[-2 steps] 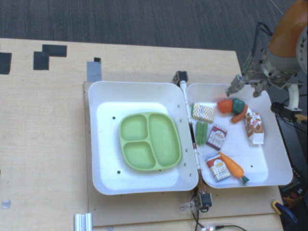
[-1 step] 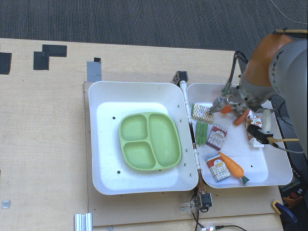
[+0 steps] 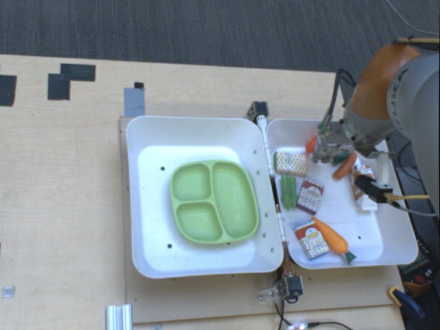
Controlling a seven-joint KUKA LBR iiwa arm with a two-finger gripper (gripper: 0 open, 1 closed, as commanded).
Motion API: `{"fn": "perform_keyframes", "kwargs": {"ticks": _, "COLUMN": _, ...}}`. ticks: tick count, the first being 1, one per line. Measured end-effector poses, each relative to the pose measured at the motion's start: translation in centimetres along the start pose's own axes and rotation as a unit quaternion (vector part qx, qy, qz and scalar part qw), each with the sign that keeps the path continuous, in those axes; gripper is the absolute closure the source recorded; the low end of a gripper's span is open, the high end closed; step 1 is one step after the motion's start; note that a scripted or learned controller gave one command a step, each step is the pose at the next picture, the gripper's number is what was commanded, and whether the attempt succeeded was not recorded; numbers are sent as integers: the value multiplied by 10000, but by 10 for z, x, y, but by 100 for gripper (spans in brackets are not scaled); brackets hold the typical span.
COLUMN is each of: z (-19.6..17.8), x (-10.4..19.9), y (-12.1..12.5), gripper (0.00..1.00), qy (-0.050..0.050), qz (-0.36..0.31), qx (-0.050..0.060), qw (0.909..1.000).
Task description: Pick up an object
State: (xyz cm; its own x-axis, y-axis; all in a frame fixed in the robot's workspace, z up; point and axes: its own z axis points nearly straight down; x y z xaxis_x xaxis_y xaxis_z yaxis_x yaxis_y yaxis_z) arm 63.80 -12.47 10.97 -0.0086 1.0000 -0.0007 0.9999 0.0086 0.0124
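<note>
The gripper [image 3: 328, 150] is lowered among items in the right bin [image 3: 395, 253]; its claw state cannot be told. One item should be isolated, centred, then lifted vertically.

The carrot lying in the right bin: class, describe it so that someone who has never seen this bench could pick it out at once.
Start at the right bin, the one without the green divided plate. Go to its near edge: the carrot lies there at a slant, beside a small red and white carton. It is the plain orange tapered piece with a green tip, unlike the boxy cartons around it.
</note>
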Motion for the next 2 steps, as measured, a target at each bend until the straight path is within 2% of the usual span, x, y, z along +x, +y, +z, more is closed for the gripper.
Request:
{"fn": "perform_keyframes", "kwargs": {"ticks": 1, "z": -37, "x": -77, "y": 27, "gripper": 100, "qy": 2, "qz": 35, "qx": 133, "qw": 9999}}
{"fn": "perform_keyframes", "kwargs": {"ticks": 2, "z": -39, "x": -75, "y": 31, "gripper": 0, "qy": -4, "qz": 22, "qx": 41, "qw": 10000}}
